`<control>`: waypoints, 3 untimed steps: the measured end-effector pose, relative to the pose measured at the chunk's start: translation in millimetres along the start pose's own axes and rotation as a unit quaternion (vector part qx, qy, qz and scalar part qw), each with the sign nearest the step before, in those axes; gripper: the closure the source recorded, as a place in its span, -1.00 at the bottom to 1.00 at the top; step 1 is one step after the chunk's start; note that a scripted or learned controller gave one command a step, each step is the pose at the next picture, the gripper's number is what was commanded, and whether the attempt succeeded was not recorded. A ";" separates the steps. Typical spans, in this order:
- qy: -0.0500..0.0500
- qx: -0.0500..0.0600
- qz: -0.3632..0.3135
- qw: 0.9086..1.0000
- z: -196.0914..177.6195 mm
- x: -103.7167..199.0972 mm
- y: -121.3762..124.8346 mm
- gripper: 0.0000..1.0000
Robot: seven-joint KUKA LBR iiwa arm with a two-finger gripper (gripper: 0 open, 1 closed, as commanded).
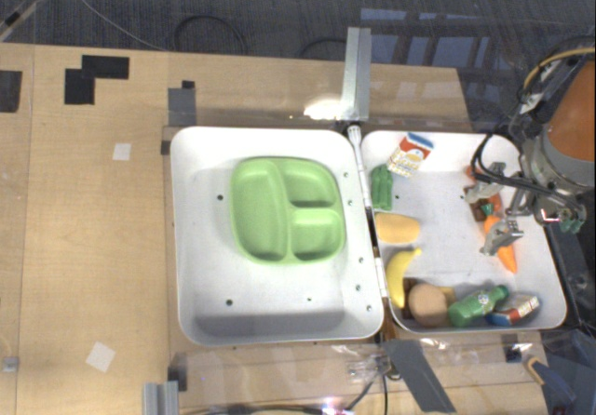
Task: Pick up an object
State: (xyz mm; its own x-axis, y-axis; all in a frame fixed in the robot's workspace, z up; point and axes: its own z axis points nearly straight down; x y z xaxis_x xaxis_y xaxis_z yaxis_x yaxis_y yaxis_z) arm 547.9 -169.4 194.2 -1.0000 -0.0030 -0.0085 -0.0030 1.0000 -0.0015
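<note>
Two white bins (pixel 270 148), one green tray (pixel 284 208)

Robot lab: wooden bench (pixel 84 246), two white bins (pixel 200 218), trailing cables (pixel 93 4).

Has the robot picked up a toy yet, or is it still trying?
Not yet, by the look of it. The tool is low in the right bin, right beside the orange carrot, but I can't see anything gripped. The banana, green bottle and green tray all lie untouched. Grabbing and lifting is left.
</note>
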 end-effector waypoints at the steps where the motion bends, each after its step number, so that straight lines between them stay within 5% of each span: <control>1: -0.005 0.002 -0.025 1.000 103.7 -35.7 -32.4 -1.00; 2: -0.003 0.001 -0.041 0.999 104.7 -6.0 -24.9 -1.00; 3: -0.004 -0.001 -0.044 0.999 104.2 -19.8 40.8 -1.00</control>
State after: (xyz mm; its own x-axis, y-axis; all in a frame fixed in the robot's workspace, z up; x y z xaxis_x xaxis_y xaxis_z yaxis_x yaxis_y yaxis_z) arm 568.5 -128.7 90.1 -0.9958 -0.0906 -0.0162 -0.0905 0.9959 -0.0014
